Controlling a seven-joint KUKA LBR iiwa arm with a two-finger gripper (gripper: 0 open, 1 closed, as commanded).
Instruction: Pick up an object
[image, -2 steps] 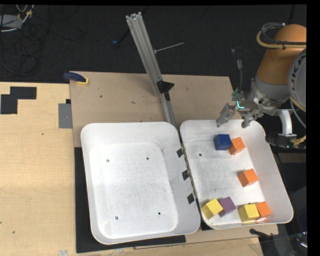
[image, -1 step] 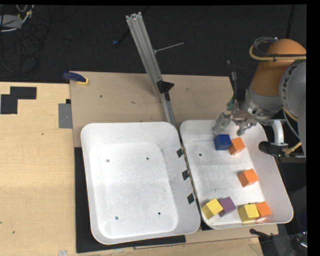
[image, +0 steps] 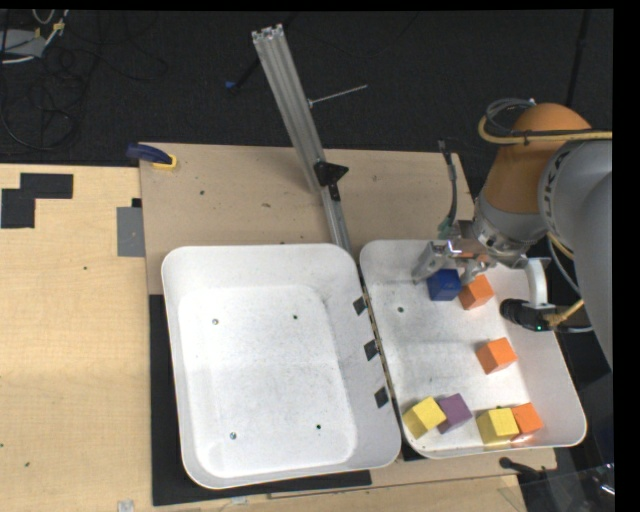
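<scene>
a yellow block (image: 497, 425) and orange block (image: 526, 417) are sitting at the right bin's (image: 440, 340) 5 o'clock corner. the gripper (image: 452, 262) is hanging at 12 o'clock over a blue block (image: 443, 286); i cannot tell how its fingers are set.

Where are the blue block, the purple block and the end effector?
blue block (image: 444, 287): camera view, top face.
purple block (image: 455, 409): camera view, top face.
end effector (image: 455, 262): camera view, between its fingertips.
</scene>
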